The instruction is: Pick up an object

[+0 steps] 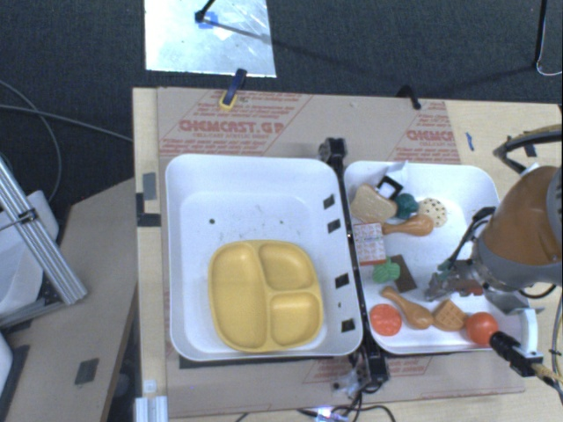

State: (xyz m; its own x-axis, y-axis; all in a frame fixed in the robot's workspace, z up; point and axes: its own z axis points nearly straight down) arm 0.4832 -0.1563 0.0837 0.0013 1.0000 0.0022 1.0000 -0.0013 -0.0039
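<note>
Task thing: a tan drumstick-shaped toy (406, 307) lies flat on the right bin's floor, near the front wall, just beside the gripper.
Long axis: it runs on a slant, narrow end up-left toward the green piece (385, 272), fat end down-right toward the waffle-patterned piece (449, 315).
Gripper (442, 281): low over the right bin, dark metal fingers pointing left; from where I stand I cannot tell how far apart they are, and nothing shows between them.
Arm (526, 236): reaches in from the right, its orange band over the bin's right side.
Right bin (457, 176): shallow, white, crowded with toy food.
Count in right bin: one orange-red round (385, 320), one red ball (481, 327), one brown square (404, 274), one pink and white packet (369, 243), one bread-like wedge (373, 204), one teal piece (405, 205), one speckled ball (432, 208), one second tan club-shaped toy (410, 228), one black and white tag (388, 186).
Left bin (251, 176): white, holds one yellow divided tray (265, 294) with three compartments, toward the front.
Surface: both bins sit on printed cardboard (233, 126) over a light wooden bench (145, 139).
Room: dark carpet (70, 42) behind, one shiny foil sheet (209, 23) on it, one metal frame (26, 236) at the left.
</note>
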